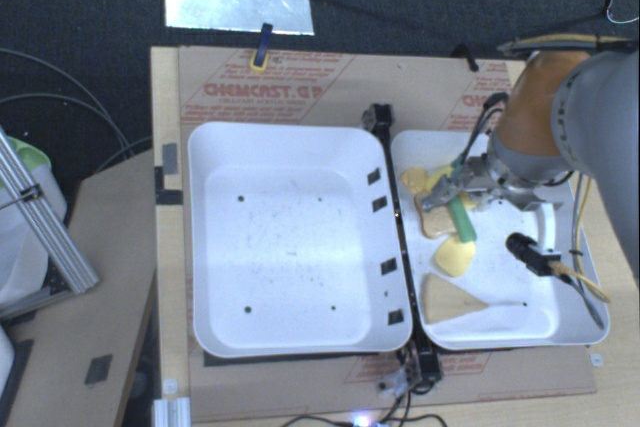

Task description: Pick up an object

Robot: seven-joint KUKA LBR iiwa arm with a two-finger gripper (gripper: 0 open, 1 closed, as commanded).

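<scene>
The green stick [460, 219] lies in the right bin [515, 313], in that bin's left half and about midway between its far and near walls. It slants from far-left to near-right. I, the gripper [438, 201], hang low over the same bin, above the small heap of things in it, with my tip close to the stick's upper end. I cannot tell whether I touch the stick. Nor can I tell whether I am released, clenched or grasping something, because my tip shows only as a small grey shape against the heap.

A tan block [436, 221] lies in the right bin just left of the stick, right beneath my tip. A yellow piece [414, 180] sits closer to the bin's far left corner, beside the block. A pale yellow round piece [455, 259] rests on the bin's floor just beyond the stick's lower end, toward the near wall. A cream wedge [445, 300] lies flat in the bin's near left part, its thin point aimed at the bin's right wall.

My grey arm [600, 125] comes in over the right bin's far right corner, and its orange band [528, 95] stands above the bin's far rim. The left bin [290, 245] sits alongside the right bin, and a row of black clips [379, 205] runs along the wall where the two meet. A cardboard sheet [300, 87] with red lettering lies under the right bin and reaches out past its far rim.
</scene>
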